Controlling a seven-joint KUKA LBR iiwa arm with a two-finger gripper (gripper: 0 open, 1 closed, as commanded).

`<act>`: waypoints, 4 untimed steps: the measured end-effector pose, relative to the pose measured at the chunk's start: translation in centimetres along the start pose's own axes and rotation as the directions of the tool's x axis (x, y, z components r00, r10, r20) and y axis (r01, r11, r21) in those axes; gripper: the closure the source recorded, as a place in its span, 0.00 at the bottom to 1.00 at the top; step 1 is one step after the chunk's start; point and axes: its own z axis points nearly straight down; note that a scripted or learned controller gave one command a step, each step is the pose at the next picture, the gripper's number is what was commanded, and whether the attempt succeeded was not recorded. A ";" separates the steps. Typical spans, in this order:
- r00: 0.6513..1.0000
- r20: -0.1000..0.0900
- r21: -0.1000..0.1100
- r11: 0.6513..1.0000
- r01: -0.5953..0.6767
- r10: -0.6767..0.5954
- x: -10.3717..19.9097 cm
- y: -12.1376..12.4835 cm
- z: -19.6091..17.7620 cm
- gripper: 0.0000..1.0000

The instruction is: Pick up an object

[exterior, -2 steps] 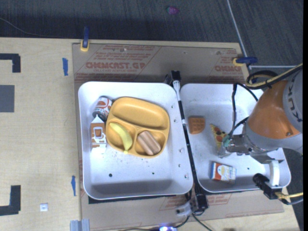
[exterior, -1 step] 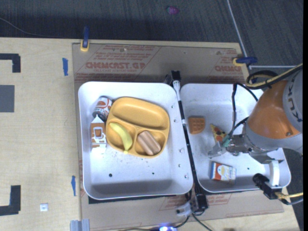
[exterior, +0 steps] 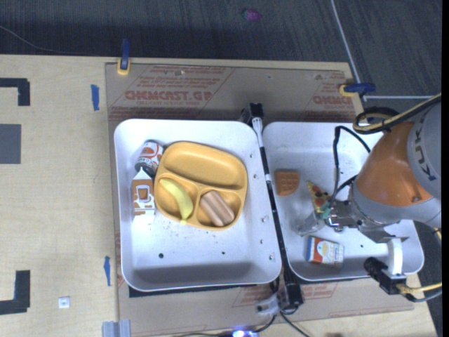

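Nearest you, a small carton [exterior: 324, 250] lies flat at 6 o'clock in the right bin [exterior: 295, 262]. The gripper [exterior: 330, 215] hangs just above it; you can't tell its opening or any hold. A toast-like piece [exterior: 286, 182] sits at 10 o'clock. Left bin [exterior: 189, 269]: yellow divided tray [exterior: 203, 163] holds a banana [exterior: 177, 198] and hot dog [exterior: 218, 208]; a can [exterior: 147, 159] is at 10 o'clock.

The plate [exterior: 200, 163] is yellow. The bins [exterior: 203, 265] are white. The small carton [exterior: 324, 250] is white, orange and blue.
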 end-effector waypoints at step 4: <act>1.000 -0.004 0.010 1.000 0.003 -0.003 1.2 -0.2 -9.5 0.00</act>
